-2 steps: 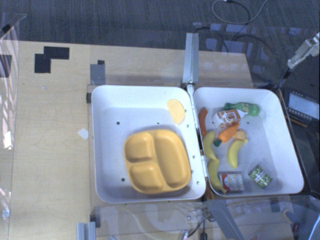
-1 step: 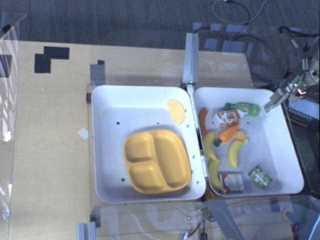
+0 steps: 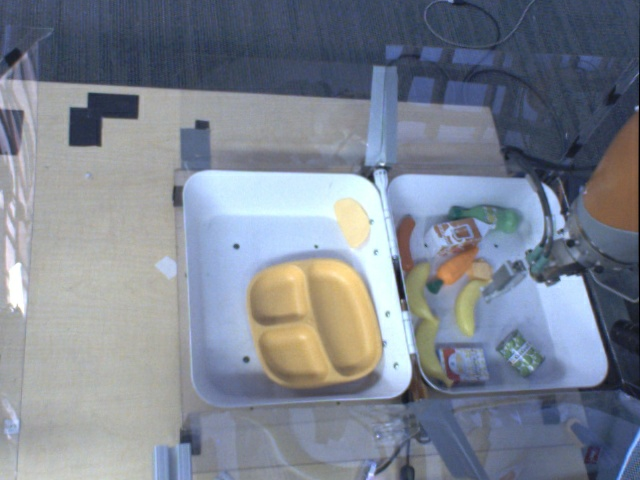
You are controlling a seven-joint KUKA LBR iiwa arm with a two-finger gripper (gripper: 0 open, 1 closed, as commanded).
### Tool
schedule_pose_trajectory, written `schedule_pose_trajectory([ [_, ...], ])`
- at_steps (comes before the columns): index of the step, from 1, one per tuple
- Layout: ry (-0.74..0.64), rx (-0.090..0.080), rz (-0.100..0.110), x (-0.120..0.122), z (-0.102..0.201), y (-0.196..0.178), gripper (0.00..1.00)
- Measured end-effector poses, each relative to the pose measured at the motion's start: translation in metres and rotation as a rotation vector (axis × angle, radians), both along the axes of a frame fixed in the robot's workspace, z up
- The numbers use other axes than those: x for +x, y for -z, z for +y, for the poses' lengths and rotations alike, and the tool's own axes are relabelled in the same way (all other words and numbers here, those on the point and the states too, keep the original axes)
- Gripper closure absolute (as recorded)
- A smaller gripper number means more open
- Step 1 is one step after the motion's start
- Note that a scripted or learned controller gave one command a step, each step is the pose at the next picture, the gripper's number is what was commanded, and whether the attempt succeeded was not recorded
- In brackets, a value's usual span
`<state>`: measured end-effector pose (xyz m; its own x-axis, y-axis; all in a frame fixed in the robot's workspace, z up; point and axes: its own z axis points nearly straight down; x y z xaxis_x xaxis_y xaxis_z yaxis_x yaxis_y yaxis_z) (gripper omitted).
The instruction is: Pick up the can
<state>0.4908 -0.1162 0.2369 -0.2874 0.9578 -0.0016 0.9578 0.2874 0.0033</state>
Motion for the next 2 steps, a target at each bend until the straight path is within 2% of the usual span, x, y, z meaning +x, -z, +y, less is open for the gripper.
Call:
schedule_pose_trajectory([
  [1, -0.179, 0.0, 0.001, -0.003, -0.065, 0.119, 0.0],
  [2, -0.327, -0.002, -0.006, 0.0, -0.089, 0.148, 0.0],
])
